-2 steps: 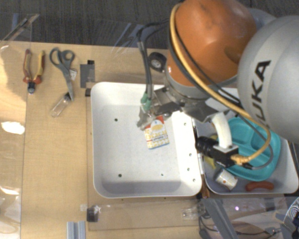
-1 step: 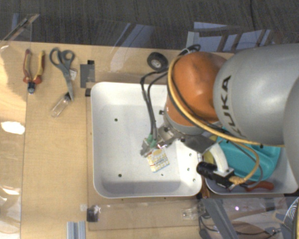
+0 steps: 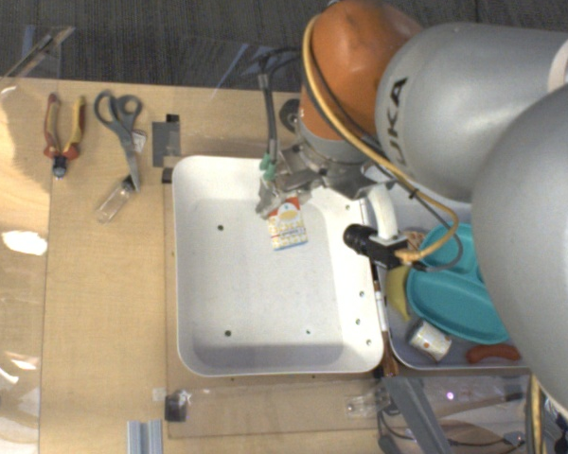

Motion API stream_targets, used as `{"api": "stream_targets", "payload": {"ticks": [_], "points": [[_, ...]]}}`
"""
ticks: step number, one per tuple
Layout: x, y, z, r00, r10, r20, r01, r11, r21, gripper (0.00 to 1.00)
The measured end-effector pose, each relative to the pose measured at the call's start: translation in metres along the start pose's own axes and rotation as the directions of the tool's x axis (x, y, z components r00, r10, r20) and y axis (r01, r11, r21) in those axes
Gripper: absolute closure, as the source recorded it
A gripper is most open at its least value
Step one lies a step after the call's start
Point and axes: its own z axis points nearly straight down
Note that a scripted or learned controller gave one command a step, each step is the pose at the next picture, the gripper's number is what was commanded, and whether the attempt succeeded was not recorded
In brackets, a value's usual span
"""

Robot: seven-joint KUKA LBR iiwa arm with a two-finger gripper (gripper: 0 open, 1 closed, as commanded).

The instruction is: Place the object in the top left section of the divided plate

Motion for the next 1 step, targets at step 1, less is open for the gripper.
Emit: {"api": "stream_targets", "payload": {"ticks": [1], "points": [[0.0717, -0.0206, -0.0306, 0.986, -0.166, -0.001, 0.166, 0.986, -0.002, 1.00]]}}
